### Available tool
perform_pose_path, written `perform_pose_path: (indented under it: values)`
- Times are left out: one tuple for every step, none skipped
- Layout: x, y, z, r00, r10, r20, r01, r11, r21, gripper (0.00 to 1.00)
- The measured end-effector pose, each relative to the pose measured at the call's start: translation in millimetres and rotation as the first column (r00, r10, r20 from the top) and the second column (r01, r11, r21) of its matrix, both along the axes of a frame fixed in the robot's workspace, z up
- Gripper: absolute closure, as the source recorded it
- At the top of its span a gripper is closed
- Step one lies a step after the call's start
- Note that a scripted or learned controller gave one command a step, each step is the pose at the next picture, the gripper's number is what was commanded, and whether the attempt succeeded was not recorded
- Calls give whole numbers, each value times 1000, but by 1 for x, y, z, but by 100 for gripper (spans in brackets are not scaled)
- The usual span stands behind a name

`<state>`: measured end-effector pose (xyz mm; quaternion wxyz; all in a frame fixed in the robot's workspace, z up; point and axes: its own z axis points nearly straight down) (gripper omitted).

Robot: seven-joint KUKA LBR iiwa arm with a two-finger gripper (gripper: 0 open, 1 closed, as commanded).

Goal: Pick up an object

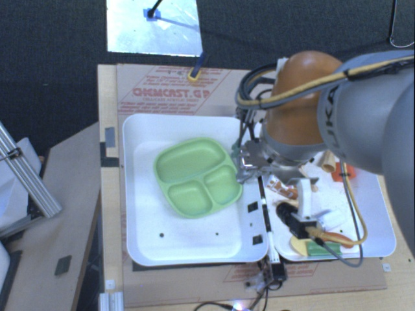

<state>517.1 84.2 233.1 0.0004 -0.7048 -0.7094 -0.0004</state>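
Note:
A light green divided plate lies tilted in the left white bin, toward its right side. My gripper hangs low over the rim between the two bins, right at the plate's right edge. The large grey and orange wrist above hides most of it. In the right bin a small brown patterned item lies just right of the gripper. An orange piece and a beige cylinder sit further back. A yellow piece and a green piece lie at the front.
The arm covers much of the right bin. Both bins rest on a cardboard sheet on the bench. A shiny square panel lies beyond it. A metal rail stands at the far left.

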Motion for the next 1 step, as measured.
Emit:
perform_pose_path:
  values:
    - [3,-5,0,1000,-5,1,5,1000,0,100]
